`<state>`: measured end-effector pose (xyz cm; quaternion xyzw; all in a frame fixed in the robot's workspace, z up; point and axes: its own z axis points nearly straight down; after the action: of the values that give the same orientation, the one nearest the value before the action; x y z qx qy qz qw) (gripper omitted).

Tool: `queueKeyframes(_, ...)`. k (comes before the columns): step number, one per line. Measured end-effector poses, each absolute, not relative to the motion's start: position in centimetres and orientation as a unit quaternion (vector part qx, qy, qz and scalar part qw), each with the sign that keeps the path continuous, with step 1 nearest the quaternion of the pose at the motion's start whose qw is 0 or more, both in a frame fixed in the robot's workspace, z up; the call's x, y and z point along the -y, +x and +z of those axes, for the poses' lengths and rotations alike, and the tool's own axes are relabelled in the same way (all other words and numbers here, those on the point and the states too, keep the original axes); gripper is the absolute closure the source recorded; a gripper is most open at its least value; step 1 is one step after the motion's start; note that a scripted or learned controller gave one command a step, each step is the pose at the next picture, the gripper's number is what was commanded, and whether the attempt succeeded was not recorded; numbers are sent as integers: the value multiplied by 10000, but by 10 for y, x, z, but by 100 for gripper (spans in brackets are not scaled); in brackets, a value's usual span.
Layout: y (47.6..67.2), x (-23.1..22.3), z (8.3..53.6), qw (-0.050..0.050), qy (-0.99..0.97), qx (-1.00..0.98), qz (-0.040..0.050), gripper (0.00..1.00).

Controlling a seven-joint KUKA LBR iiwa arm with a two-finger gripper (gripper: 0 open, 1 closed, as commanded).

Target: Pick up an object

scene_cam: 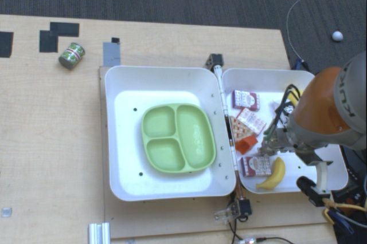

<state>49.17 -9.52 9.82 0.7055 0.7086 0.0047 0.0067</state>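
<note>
Counter (pixel 51 140) had two white bins. The left bin (pixel 123 122) held a green divided plate (pixel 178 138). My hand (pixel 268 145) hung over the right bin (pixel 338 177), near small cartons (pixel 245 99) and a banana (pixel 273 174); grip, couldn't tell.

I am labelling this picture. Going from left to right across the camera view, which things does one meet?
Small can → green divided plate in the left bin → orange piece → banana → arm's orange band.

One fixed overhead camera, slanted down, both bins (pixel 112 140) in frame
</note>
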Motion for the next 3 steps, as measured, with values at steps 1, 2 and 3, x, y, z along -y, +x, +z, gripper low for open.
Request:
queueKeyframes(1, 492, 95, 98, 64, 7055, -7086, 45, 0)
queueKeyframes(2, 493, 95, 109, 78, 7047, -7094, 62, 100)
queueKeyframes(3, 493, 95, 109, 77, 7046, -7095, 60, 0)
